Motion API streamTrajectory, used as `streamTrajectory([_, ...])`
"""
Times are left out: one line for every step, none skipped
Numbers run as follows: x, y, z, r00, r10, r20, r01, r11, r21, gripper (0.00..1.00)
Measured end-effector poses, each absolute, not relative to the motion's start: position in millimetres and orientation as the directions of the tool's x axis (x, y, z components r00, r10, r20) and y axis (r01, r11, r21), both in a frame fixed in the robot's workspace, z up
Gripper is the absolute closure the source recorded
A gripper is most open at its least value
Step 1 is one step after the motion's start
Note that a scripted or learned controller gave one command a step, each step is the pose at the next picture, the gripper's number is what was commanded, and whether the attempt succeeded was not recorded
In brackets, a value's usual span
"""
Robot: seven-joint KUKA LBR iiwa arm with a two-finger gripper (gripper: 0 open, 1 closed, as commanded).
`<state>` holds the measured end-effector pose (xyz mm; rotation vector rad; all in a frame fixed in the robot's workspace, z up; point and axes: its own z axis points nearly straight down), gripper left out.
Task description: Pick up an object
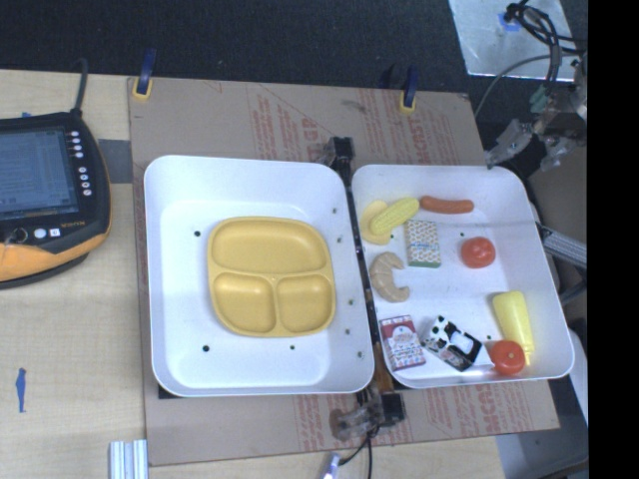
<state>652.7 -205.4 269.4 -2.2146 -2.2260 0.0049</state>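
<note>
The right bin (539, 267) holds several small toys. They include a yellow corn cob (389, 218), a sausage (446, 205), a small patterned carton (423, 242), a red tomato (478, 252) and a tan croissant (389, 275). Nearer the front lie a red-and-white carton (401, 342), a black-and-white cow (451, 344), a yellow bottle (512, 319) and a red ball (507, 357). My gripper (519, 140) hangs beyond the bin's far right corner, above the bench and away from every toy.
The left bin (180, 347) contains a yellow divided plate (272, 274). A teach pendant (40, 193) lies at the far left of the bench. Two clamps (143, 73) (408, 86) pin the cardboard sheet at the back. Cables run at the top right.
</note>
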Motion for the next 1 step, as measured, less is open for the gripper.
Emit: streamTrajectory([643.9, -167.2, 95.8, -0.004, 1.0, -0.001, 1.0, 0.004, 0.002, 0.0])
